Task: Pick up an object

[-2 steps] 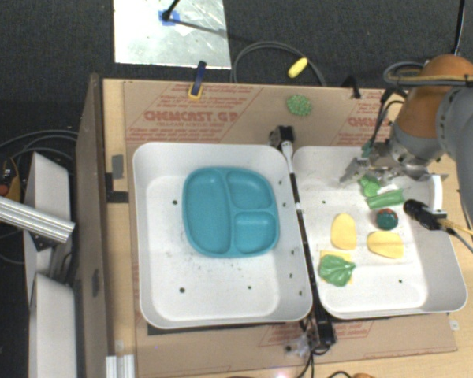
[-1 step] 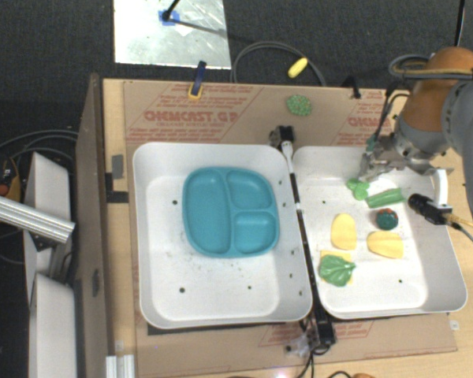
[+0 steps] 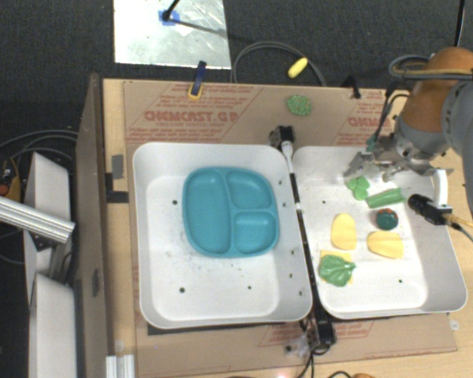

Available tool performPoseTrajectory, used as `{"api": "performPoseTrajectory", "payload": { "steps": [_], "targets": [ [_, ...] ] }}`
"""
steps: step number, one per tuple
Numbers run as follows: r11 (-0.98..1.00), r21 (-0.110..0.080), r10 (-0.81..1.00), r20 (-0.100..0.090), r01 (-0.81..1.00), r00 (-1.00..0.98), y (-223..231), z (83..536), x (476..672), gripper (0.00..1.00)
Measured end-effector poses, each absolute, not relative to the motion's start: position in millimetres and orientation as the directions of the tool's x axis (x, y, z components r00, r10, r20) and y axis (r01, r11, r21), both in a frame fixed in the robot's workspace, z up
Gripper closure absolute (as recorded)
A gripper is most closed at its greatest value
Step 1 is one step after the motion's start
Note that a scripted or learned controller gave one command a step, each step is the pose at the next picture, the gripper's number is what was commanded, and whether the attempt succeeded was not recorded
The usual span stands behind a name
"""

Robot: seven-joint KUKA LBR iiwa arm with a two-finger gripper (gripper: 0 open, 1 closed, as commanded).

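My gripper (image 3: 372, 166) hangs over the far part of the right bin (image 3: 437, 290), reaching in from the right. Just below it lie a small light green piece (image 3: 358, 187) and a green cylinder (image 3: 384, 198); whether it touches either I cannot tell. Nearer the front are a dark teal ball (image 3: 387, 220), a yellow oval piece (image 3: 344, 231), a yellow wedge (image 3: 386, 246) and a green leafy piece (image 3: 336, 269). Nothing shows as lifted off the bin floor.
The left bin (image 3: 162, 290) bears a blue divided plate (image 3: 230, 212). A green round thing (image 3: 299, 105) and a yellow plug (image 3: 298, 68) lie on the cardboard behind the bins. The arm's grey body with its orange band (image 3: 449, 77) fills the right rear.
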State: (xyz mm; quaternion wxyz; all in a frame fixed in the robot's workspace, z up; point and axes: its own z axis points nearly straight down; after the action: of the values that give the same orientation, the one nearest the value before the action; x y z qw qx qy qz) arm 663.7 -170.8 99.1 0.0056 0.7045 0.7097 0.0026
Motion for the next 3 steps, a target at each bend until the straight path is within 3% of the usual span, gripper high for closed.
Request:
{"api": "performPoseTrajectory", "payload": {
  "steps": [1, 2, 3],
  "targets": [
    [0.010, 0.016, 1.000, -0.005, 1.000, -0.009, -170.8, 111.0, 665.0, 1.00],
    [0.010, 0.015, 1.000, -0.005, 1.000, -0.010, -170.8, 110.5, 664.8, 0.00],
    [0.005, 0.001, 1.000, 0.000, 1.000, -0.005, -149.9, 83.9, 655.6, 0.00]
  ]
}}
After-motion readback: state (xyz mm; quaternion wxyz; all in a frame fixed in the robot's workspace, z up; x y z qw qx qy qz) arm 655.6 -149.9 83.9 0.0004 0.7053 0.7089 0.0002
